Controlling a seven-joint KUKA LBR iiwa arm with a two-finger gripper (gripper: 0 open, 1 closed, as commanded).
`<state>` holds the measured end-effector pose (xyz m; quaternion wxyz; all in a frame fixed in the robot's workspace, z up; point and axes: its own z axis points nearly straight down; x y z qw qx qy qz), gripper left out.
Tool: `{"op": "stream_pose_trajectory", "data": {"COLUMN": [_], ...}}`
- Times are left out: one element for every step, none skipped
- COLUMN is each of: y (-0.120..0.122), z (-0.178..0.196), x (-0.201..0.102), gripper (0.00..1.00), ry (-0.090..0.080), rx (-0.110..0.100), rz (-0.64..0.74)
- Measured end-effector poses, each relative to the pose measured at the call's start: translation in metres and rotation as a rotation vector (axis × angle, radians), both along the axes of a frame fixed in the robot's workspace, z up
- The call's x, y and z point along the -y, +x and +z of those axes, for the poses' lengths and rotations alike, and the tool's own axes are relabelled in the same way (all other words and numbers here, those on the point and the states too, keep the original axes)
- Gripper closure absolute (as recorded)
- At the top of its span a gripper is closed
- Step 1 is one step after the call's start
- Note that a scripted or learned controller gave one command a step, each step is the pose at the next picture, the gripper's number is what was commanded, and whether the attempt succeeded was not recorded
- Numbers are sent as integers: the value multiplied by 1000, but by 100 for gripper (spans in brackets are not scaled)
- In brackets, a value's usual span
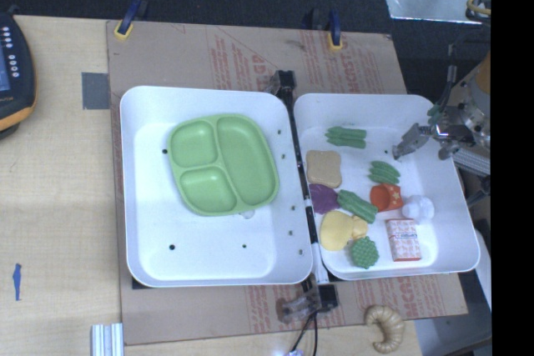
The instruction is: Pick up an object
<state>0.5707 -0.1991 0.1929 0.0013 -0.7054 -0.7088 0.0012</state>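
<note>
The right bin (455,263) holds several toy foods: green beans (345,136), a slice of toast (324,167), a green pod (385,172), a purple piece (323,198), a red tomato (385,197), a white lump (418,208), a yellow piece (339,230), a broccoli floret (363,252) and a red-and-white carton (403,239). My gripper (427,146) hangs over the bin's upper right part, to the right of the beans and above the pod. Its fingers stand apart, with nothing between them.
The left bin (142,254) holds a green divided plate (224,162). A toy croissant (385,326) lies on the cardboard below the right bin. A handheld controller (12,71) sits at the left edge of the bench. Clamps (335,27) hold the cardboard's far edge.
</note>
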Motion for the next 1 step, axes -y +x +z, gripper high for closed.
{"op": "stream_pose_trajectory", "data": {"y": [-15], "z": [-107], "x": [-43], "gripper": [0], "ry": [4], "rx": [-10], "rz": [4]}}
